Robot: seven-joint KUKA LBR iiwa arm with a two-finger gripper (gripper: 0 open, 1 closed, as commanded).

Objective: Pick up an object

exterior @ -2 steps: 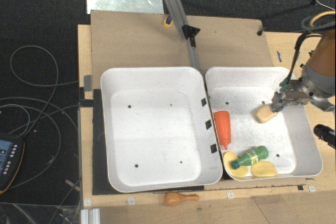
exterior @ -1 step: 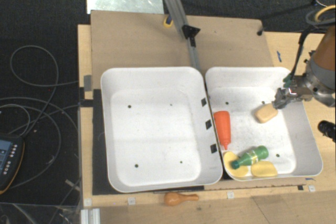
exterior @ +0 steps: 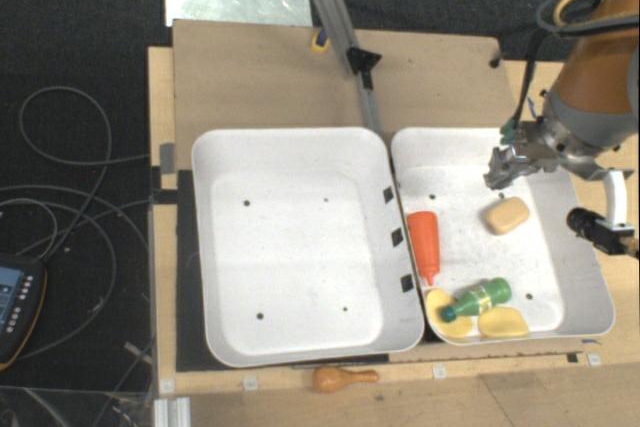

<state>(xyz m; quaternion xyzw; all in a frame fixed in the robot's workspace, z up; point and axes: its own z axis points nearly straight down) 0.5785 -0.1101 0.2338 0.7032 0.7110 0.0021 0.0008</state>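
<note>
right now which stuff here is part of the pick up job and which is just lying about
Part of the job:
- gripper, above the right bin
- tan block
- orange carrot-like piece
- green bottle
- yellow pieces

Just lying about:
- left bin
- orange-brown pear-shaped toy on the bench edge, outside the bins
- loose cables on the floor
- handheld controller

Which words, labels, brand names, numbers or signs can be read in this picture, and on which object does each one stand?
No text can be read here.
Green bottle: its yellow band could be a label, but it is too small and blurred to read.
Handheld device at the left edge: its screen shows light marks, too blurred to read.
Orange carrot-shaped toy and tan block: no print visible.
</note>
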